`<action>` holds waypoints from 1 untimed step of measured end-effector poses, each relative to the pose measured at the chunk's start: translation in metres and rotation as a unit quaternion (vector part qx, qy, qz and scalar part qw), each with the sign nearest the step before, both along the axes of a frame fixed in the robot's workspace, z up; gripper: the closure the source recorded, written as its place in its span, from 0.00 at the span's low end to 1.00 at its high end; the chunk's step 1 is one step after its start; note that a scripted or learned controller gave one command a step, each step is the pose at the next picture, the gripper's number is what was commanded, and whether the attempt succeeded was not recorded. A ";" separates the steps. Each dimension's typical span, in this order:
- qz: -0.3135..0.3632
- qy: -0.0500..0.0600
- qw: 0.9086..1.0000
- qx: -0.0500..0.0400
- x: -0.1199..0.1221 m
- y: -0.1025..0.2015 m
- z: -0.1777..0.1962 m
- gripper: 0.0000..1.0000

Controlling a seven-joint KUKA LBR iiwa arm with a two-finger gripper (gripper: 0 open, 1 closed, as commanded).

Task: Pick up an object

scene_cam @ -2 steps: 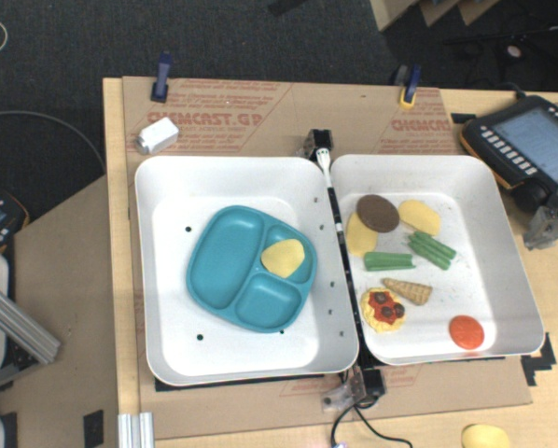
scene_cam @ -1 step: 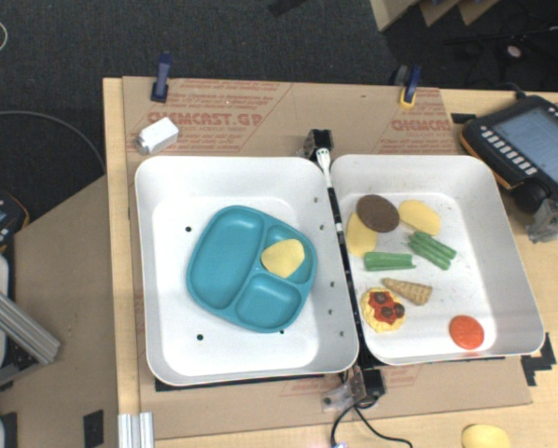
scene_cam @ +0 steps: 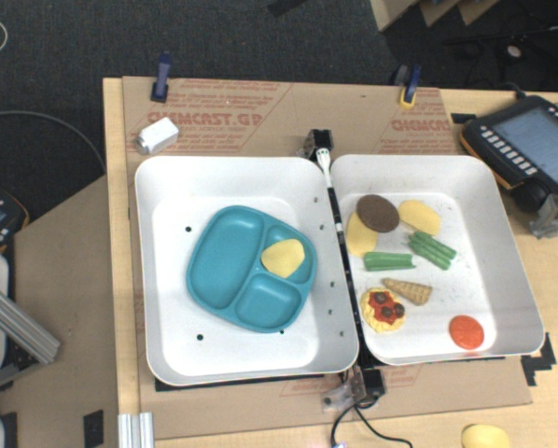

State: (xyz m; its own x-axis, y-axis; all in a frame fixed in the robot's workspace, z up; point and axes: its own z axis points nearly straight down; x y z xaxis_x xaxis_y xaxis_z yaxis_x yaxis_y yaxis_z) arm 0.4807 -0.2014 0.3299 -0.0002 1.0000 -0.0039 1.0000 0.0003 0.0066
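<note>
Bins (scene_cam: 158, 278), two; plate (scene_cam: 218, 273), one

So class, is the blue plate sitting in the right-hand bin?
No, the blue plate lies in the left bin, with a yellow piece on it.

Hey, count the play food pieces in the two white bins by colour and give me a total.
Yellow: 3
Green: 2
Brown: 1
Tan: 1
Red: 1
Red and yellow: 1
Total: 9

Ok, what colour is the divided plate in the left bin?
Teal blue; the divided plate shows clearly in the camera view.
</note>
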 end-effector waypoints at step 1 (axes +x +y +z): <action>0.000 -0.002 1.000 -0.001 0.001 0.000 0.010 1.00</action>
State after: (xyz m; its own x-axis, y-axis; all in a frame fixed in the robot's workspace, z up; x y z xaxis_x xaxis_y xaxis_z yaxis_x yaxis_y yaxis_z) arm 0.4815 -0.2015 0.3402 -0.0006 1.0000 -0.0055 1.0000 0.0006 0.0096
